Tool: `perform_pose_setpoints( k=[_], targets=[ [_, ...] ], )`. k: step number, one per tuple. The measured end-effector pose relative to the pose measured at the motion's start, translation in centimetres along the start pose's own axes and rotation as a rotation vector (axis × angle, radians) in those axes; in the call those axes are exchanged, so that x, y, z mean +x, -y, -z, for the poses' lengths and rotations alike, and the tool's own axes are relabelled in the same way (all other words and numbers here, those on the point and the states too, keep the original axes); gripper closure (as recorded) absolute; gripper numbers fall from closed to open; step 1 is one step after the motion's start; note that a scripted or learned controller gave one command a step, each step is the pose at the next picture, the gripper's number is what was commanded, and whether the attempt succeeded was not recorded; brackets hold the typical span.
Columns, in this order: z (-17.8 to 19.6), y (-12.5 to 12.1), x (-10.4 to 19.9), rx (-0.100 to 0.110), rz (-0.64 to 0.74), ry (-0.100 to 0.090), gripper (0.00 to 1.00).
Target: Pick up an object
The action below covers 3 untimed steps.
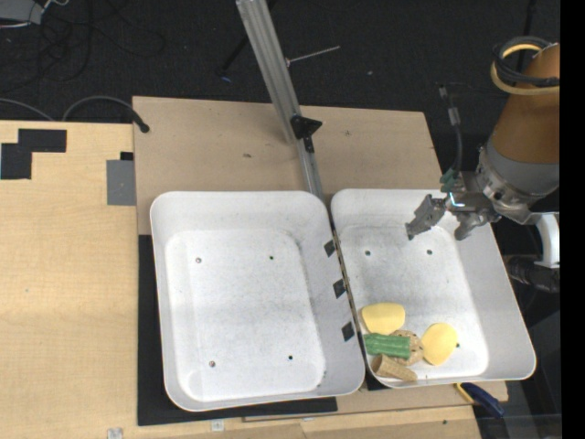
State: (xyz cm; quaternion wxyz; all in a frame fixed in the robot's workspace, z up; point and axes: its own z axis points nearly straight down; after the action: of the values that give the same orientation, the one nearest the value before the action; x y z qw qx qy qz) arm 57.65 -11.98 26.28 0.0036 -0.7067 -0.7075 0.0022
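Two shallow white plastic bins sit side by side on the table. In the right bin (475, 273), bunched at its near edge: a pale yellow rounded piece (382, 317), a yellow lemon-shaped object (440, 343), a green stick-like item (388, 344) and a tan chunk (394, 367). The end effector (442, 222) hovers over this bin's far side, fingers apart, gripping nothing, well apart from the cluster

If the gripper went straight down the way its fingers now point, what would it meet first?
Most likely the bare floor of the right bin: the gripper hangs open above its far part, well short of the yellow pieces, though depth is uncertain.
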Motion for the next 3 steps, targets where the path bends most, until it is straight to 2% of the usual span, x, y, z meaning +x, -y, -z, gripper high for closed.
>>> perform_pose_setpoints(
  k=[1,3],
  targets=[
    [0.2,-0.1,-0.1,-0.005,-0.002,0.001,0.0],
    [-11.3,1.1,-0.4,0.002,-0.002,0.0,0.0]
  ],
)
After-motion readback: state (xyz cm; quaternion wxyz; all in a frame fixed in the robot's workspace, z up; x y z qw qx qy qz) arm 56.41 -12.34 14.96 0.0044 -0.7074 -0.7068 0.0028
